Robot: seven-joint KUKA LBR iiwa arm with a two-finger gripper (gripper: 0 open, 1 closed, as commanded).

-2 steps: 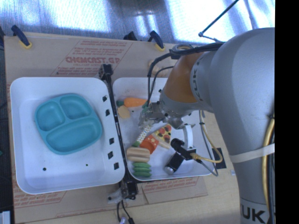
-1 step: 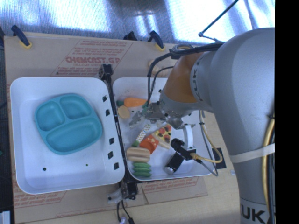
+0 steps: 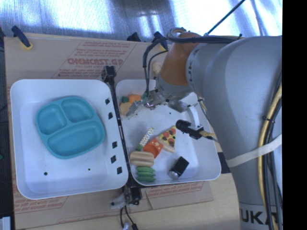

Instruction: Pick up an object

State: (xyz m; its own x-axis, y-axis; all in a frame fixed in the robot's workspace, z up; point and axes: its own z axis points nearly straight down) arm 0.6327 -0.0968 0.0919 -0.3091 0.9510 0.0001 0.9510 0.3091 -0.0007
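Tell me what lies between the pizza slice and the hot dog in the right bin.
In the camera view, a small red block sits between the toy pizza slice and the tan hot dog, touching or nearly touching both.

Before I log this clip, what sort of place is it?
Probably a robotics lab grasping bench: two white bins, left bin and right bin, sit on cardboard; the grey arm reaches in over toy food such as a pizza slice; a blue divided plate lies left.
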